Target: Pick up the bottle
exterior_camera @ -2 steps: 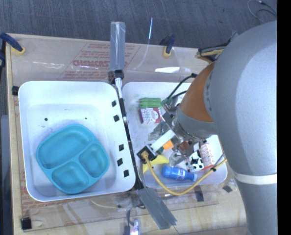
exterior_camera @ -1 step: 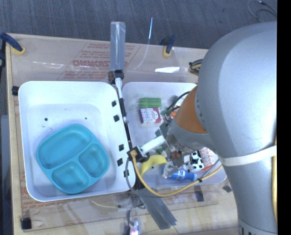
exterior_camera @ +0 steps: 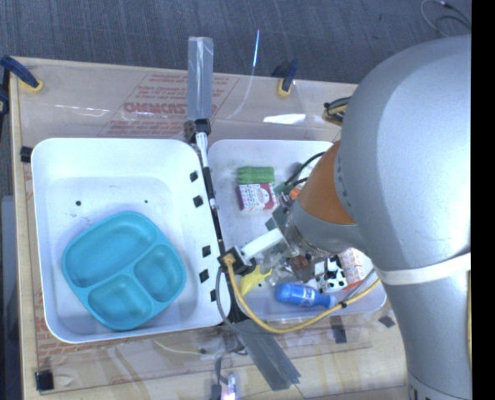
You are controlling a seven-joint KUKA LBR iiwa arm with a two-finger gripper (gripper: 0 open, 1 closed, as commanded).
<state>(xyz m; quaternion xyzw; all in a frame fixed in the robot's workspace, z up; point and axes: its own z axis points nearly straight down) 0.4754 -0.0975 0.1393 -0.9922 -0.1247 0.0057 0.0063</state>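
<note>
Hovering over the right bin [exterior_camera: 231, 161], gripper [exterior_camera: 296, 261] just above the blue bottle [exterior_camera: 302, 295] lying near the front wall; finger state impossible to tell. Likely needing descent, then closing around it.

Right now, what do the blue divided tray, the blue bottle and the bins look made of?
Blue divided tray: likely molded plastic, matte, uniform colour, soft rounded compartments. Blue bottle: probably plastic, slightly glossy, faint highlight along its side; partly hidden by the arm. Bins: white, seemingly thin plastic, smooth, rounded corners and soft sheen.
</note>
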